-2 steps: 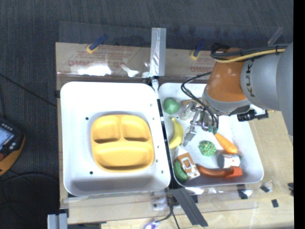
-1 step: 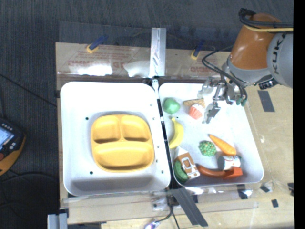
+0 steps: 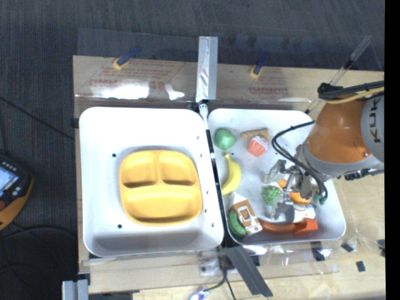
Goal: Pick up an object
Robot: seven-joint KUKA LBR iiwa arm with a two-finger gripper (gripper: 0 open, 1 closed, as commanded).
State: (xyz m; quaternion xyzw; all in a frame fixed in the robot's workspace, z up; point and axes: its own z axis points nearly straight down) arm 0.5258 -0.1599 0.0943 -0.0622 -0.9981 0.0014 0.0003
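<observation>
Objects for picking sit in the right bin (image 3: 325,167): green ball (image 3: 224,138) at the upper left, tan cracker-like piece (image 3: 254,134) beside it, small orange-red cup (image 3: 257,145) just below that. Yellow banana (image 3: 232,174) lies along the bin's left wall. Green broccoli-like piece (image 3: 270,194) near the middle. Small printed box (image 3: 247,215) rests tilted at the lower left, on top of a dark green item (image 3: 236,225). Long red-orange piece (image 3: 290,225) runs along the bottom edge.

Hand (image 3: 291,195) is low inside the right bin, over the clutter just right of the broccoli piece, with an orange bit showing right by it. Cannot tell how far the hand is spread, or whether anything is actually held; parts blur together there. Arm (image 3: 340,136) with orange band comes in from the right, black cable looping over it.

Left bin (image 3: 100,136) holds a yellow divided tray (image 3: 161,186), lying flat in the middle. Both bins sit side by side on the desk (image 3: 369,230).
</observation>
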